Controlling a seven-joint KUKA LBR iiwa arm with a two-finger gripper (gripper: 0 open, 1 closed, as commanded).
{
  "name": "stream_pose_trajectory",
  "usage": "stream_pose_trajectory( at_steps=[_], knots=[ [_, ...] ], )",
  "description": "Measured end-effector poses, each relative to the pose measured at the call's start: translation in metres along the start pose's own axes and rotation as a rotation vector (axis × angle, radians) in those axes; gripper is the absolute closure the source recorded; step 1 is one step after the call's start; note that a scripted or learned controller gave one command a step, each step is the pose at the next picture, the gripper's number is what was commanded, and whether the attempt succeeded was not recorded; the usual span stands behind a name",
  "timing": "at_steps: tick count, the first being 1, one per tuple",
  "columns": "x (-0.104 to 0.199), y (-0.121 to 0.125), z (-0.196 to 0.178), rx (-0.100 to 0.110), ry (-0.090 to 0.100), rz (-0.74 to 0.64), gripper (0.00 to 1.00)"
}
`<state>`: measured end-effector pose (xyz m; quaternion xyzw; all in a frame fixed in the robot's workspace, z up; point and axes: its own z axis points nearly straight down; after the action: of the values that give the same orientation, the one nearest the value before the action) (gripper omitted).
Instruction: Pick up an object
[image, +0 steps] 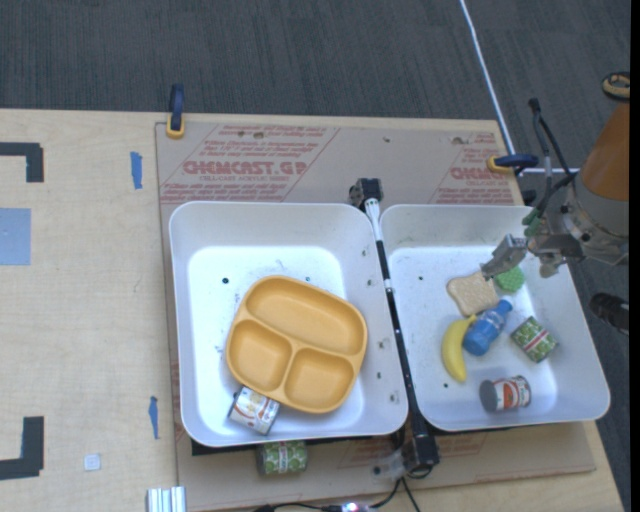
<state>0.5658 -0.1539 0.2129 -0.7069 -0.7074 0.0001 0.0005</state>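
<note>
Setting: a pale wooden bench over dark carpet; a brown printed board (330, 165), clamped at its far corners, carries two shallow white bins side by side.
Left bin (195, 330): one yellow three-compartment tray (297, 343), lying flat and skewed; one small can (253, 410) on its side, partly tucked under the tray's near edge.
Outside the bins: one green-labelled can (284, 458) on its side, just in front of the left bin, likely rolled or dropped there.
Right bin (590, 390): six loose items clustered toward the right, where the arm reaches in.
Count, right bin: one slice of toast (472, 293); one banana (454, 350); one blue bottle (486, 329); one green object (511, 279), too hidden to name; two cans, one green-labelled (534, 339), one red-labelled (504, 393).
Gripper (525, 252): low over the bin's far right part, directly above the green object and just beside the toast.
Jaws: spread apart, one finger each side, nothing seen pinched between them.
Task's thing: judged to be the green object or the toast, both resting on the bin floor.
Step in hand: judged an approach to a grasp, nothing lifted yet.
</note>
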Motion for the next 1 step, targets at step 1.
stream_pose_trajectory(
  at_steps=[1],
  knots=[
    [0.0076,0.0274,0.0964,0.003,0.001,-0.001,0.0]
  ],
)
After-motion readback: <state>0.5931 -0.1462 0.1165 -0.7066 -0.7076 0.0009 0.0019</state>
